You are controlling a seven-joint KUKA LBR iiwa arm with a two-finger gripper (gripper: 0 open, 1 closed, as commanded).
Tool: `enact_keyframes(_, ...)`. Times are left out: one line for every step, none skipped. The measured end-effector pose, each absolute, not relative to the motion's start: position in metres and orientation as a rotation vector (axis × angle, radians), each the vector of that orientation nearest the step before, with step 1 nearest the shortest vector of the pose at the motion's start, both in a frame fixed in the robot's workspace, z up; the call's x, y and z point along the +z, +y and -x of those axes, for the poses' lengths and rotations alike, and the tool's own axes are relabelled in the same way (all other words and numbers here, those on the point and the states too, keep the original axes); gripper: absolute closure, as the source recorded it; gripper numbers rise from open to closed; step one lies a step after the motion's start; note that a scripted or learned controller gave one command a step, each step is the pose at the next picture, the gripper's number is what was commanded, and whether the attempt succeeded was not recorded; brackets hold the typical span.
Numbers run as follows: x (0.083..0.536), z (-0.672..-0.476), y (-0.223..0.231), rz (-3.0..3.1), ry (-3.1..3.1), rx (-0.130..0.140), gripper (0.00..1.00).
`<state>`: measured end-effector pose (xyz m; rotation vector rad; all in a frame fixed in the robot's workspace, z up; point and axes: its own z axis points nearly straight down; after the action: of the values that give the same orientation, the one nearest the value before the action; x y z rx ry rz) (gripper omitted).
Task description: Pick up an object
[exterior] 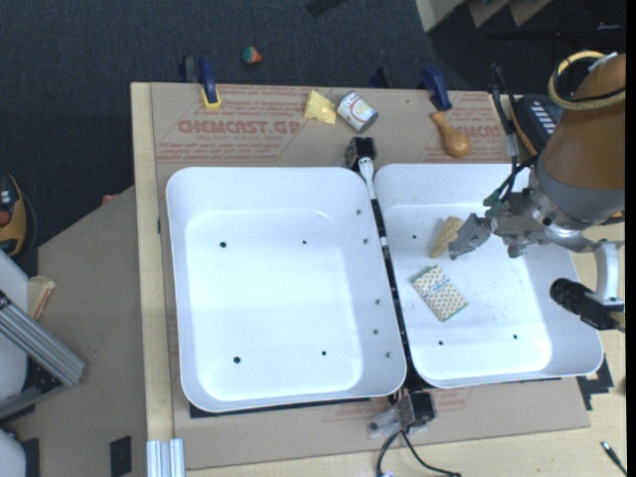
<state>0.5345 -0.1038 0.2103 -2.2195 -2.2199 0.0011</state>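
I saw the gripper (467, 238) low over the right bin (517, 351), reaching in from the arm (586, 157) at that bin's right side; its dark fingers pointed toward the bin's middle, and I could not tell whether they were spread or pressed together; a tan block (448, 233) lay just beside the fingertips, perhaps touching them, toward the bin's upper left; a patterned packet (439, 293) lay flat below the block, nearer the bin's left wall; the left bin (199, 266) sat alongside the right bin, their walls touching.
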Motion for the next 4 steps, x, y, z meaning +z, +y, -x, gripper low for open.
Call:
enact_keyframes(0.463, -0.541, -0.147, 2.236, -2.235, -0.016, 0.0)
enact_keyframes(0.355, -0.527, -0.104, 2.21, -2.219, 0.008, 0.0)
enact_keyframes(0.186, -0.54, -0.073, 2.212, -2.217, 0.008, 0.0)
enact_keyframes(0.112, -0.574, -0.094, 2.22, -2.218, 0.003, 0.0)
